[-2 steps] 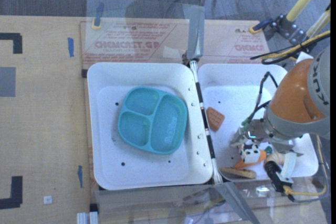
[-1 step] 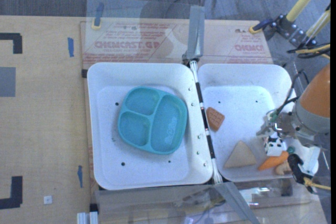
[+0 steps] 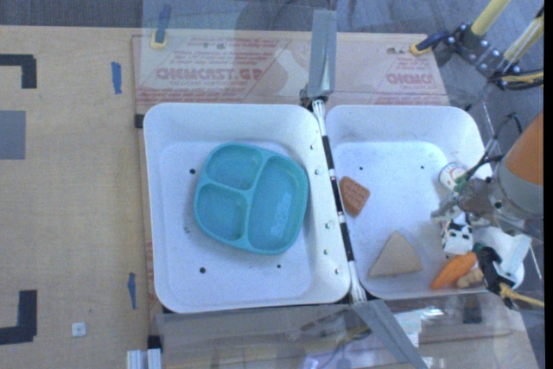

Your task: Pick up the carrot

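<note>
The orange carrot (image 3: 453, 270) lies in the right bin (image 3: 389, 130), close to its front right corner and tilted up to the right. A small tan piece (image 3: 472, 277) touches its right end. My gripper (image 3: 473, 219) reaches in from the right edge and hovers just above and behind the carrot, with the grey wrist and orange band behind it. Nothing shows between gripper and carrot that tells of a hold.
In the right bin lie an orange-brown cracker-like piece (image 3: 353, 194), a tan wedge (image 3: 396, 256), a black-and-white item (image 3: 455, 234) next to the carrot, and a white round thing (image 3: 450, 176). The left bin (image 3: 173, 186) holds a teal divided plate (image 3: 251, 197).
</note>
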Controlling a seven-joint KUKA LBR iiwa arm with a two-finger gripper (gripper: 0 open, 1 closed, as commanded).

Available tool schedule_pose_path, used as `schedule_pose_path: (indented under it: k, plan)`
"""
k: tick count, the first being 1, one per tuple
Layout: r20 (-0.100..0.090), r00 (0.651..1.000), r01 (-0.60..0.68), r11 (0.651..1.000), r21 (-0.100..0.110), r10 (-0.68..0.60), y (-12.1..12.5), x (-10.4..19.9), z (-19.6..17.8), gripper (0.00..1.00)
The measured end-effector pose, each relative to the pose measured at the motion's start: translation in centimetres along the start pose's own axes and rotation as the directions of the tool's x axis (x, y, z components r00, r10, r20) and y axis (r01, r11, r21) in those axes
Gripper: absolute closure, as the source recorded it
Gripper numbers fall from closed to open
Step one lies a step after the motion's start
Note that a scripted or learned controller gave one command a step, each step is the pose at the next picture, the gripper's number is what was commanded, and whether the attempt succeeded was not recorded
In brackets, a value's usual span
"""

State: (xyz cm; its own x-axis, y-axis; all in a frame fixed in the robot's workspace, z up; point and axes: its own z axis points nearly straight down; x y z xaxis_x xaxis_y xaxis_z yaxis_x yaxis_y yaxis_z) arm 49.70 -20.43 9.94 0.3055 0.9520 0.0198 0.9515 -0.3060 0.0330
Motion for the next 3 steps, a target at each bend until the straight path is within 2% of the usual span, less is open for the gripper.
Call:
schedule_pose_path:
  k: [1,2,3]
  plan:
    - [0.015,0.989,-0.146,0.989,0.02,0.145,-1.0,-0.9,0.9,1.0]
    - [0.03,0.807,-0.59,0.807,0.005,0.59,0.4,4.5,1.1,1.0]
    - [0.029,0.706,-0.708,0.707,0.002,0.707,-4.4,8.8,0.9,1.0]
